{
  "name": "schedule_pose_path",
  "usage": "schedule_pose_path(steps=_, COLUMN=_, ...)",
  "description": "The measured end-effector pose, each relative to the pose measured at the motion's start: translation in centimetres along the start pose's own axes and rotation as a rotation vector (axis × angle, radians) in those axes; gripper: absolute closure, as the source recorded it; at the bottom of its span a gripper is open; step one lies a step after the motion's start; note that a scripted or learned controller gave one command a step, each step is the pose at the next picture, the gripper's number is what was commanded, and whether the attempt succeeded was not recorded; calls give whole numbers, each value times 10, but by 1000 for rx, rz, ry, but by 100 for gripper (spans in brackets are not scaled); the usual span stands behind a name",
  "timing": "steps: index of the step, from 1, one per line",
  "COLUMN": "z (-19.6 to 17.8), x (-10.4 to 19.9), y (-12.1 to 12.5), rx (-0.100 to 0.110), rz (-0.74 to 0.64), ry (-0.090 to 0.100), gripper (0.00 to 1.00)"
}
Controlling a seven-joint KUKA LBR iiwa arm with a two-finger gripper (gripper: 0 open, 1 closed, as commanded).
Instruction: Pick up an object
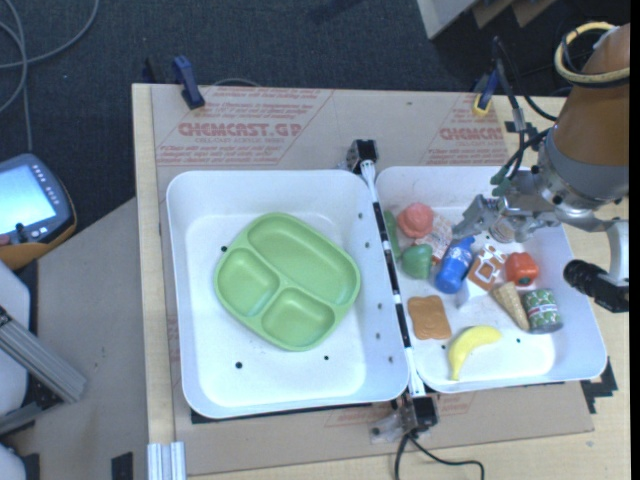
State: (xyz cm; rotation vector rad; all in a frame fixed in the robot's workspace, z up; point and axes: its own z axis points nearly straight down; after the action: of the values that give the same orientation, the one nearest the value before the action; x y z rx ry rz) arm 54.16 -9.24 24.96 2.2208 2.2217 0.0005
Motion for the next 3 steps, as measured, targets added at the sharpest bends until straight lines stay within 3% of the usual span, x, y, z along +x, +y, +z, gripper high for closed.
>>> schedule_pose_path(steps=1, z=147, x=-20, y=45, rx=-15, rz=-3, ry=-1, gripper=0)
schedule_pose_path(steps=3, z=163, x=-7, y=49, rx=-11, rz=6, ry=-15, gripper=0)
